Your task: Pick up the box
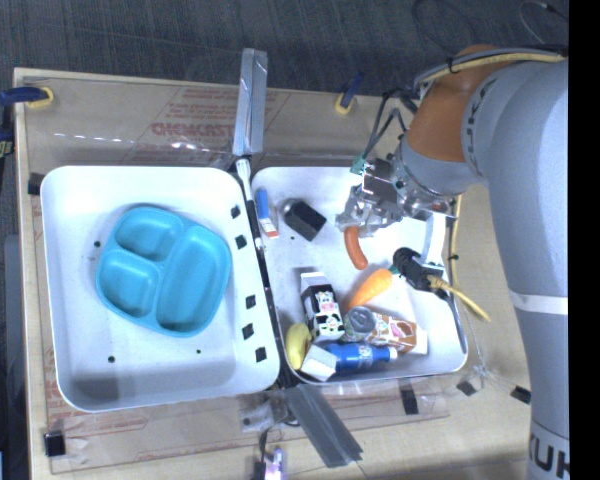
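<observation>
I read left to right — blue tray [165,269] alone in the left bin [70,298]; the box [321,309] sits mid right bin [310,181], hemmed by clutter. The gripper [372,211] hovers farther right over the sausage [354,249] — I risk the wrong grab; I can't tell its opening.

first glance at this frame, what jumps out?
The bright blue divided tray lying alone in the left bin. Next, the grey arm with its orange band reaching in from the right, its end effector low over the right bin near an orange sausage-shaped item. Then the clutter at that bin's near end: a printed box, a carrot, a blue bottle.
</observation>
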`<act>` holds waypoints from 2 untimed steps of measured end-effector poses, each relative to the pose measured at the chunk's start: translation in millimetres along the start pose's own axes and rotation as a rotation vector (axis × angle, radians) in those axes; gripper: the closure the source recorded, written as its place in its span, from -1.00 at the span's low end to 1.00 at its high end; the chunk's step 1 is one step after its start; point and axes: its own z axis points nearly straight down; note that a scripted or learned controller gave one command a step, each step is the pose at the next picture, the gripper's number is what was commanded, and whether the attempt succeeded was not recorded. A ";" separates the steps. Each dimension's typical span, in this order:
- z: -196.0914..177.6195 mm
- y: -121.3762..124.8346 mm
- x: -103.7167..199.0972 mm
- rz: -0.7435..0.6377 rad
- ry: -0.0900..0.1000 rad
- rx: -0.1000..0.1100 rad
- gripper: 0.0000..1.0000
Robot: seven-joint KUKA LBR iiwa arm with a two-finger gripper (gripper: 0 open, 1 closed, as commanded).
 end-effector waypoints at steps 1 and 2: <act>103.8 -32.4 33.7 -0.098 -0.001 -0.001 1.00; 2.1 -0.7 105.7 -0.036 0.000 -0.003 1.00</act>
